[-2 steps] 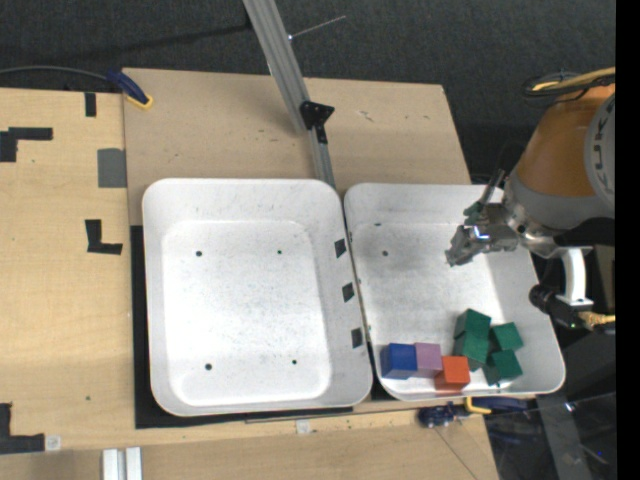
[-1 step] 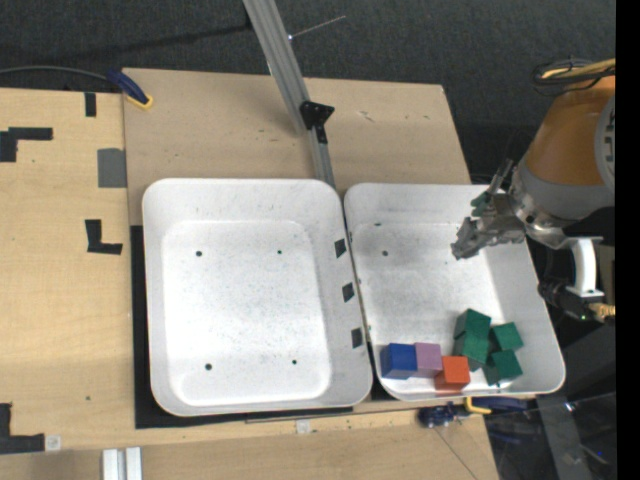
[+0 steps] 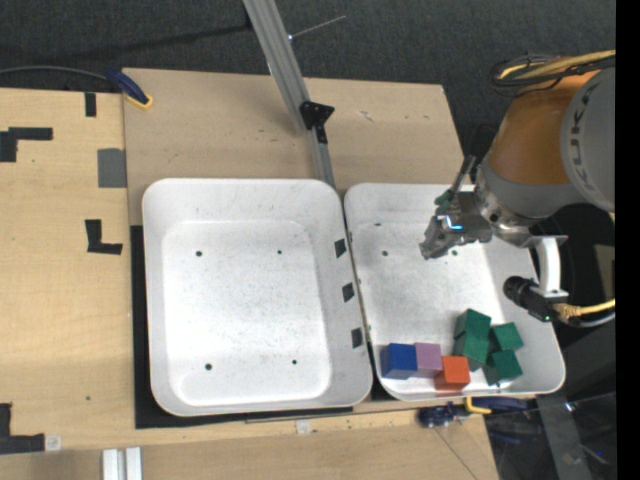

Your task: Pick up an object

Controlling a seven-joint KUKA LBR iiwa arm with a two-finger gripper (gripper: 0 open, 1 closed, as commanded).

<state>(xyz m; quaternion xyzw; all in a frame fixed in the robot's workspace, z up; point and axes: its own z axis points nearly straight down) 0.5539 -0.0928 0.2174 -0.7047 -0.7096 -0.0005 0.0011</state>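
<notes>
**Ana:** Grey metal and an orange band, that's the arm reaching in from the right, and its end effector (image 3: 440,240) hangs over the upper part of the right-hand shallow white plastic bin (image 3: 400,218). Nothing sits between the fingertips that I can make out.

**Ben:** Open or closed, though?

**Ana:** Can't tell. It's a small dark blur from up here. The targets are all down in the near corner of that bin: a blue block (image 3: 400,358), a pale purple block (image 3: 428,356), an orange block (image 3: 455,371), and a clump of dark green blocks (image 3: 490,346). All well apart from the end effector.

**Ben:** Packed tight, aren't they?

**Ana:** That's my worry. Blue, purple and orange look like they're touching in a row, and the greens crowd in just beside. A descent there could land a finger on top of a block instead of beside it, or shove the neighbours along. They're also close against the bin's front wall, so a finger might clip the rim.

**Ben:** And the left-hand white bin (image 3: 240,198)?

**Ana:** Bare white floor with a few dark dots. What's hard to read is the green clump: I can't count the pieces or say whether any are stacked. The arm itself is cut off at the frame's right side.
</notes>
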